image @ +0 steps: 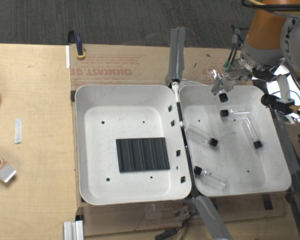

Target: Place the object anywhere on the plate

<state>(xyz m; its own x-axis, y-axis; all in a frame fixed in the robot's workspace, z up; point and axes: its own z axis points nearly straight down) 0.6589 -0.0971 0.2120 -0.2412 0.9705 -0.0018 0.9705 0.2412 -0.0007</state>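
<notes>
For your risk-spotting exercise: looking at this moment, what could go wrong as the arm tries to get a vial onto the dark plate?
1. The clear vials are see-through and could roll from a grasp.
2. The gripper sits over the right bin's far edge; the dark plate lies across the divider, risking a drop.

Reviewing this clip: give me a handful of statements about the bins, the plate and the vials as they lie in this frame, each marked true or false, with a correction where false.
1. The dark ribbed plate lies in the left bin. True.
2. A vial already rests on the plate. False: the plate's surface is bare.
3. Several clear vials with black caps lie in the right bin, for example one near its front edge. True.
4. The hand is over the left bin. False: it is at the back edge of the right bin.
5. A black-capped vial sits directly under the hand. True; whether it is gripped cannot be told.
</notes>
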